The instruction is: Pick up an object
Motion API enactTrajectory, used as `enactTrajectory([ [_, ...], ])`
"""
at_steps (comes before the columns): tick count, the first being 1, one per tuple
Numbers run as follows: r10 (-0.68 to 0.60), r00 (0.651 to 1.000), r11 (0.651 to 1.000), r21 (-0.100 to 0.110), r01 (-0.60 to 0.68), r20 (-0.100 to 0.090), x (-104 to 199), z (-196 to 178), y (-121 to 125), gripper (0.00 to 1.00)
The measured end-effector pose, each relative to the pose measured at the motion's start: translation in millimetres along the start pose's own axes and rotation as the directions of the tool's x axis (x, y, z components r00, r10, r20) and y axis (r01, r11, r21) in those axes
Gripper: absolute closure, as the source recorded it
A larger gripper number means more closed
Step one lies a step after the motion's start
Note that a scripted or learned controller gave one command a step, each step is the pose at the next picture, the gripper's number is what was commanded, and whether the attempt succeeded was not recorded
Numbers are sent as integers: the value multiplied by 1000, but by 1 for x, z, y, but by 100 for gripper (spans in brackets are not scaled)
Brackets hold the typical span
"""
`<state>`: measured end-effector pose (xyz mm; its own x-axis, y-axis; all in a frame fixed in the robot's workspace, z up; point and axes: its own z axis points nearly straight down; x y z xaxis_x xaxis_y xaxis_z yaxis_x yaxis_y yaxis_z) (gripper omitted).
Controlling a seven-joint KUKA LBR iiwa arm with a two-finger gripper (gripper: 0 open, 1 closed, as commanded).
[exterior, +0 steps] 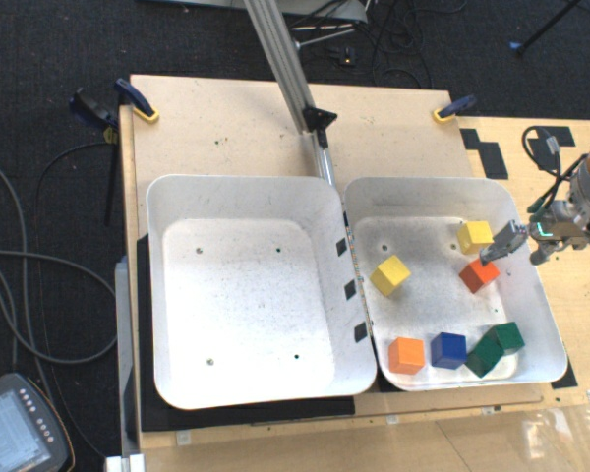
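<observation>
Aim for the red block [479,275] in the right bin [546,308]; it lies near the bin's right wall, just below the upper yellow block [475,235]; come straight down so you don't nudge that neighbour, and centre the block before you close. Your gripper [501,244] reaches in from the right edge, low over the bin and just above the red block; I cannot tell its state, nor any contact.
</observation>
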<state>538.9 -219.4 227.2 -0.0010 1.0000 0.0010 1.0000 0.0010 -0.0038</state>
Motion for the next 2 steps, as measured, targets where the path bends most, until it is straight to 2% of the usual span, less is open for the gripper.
enactTrajectory([
  [1, -1, 1000, 1000, -4, 1, 1, 0, -2, 1, 0],
  [2, 2, 1000, 1000, 2, -2, -1, 2, 62, -1, 0],
])
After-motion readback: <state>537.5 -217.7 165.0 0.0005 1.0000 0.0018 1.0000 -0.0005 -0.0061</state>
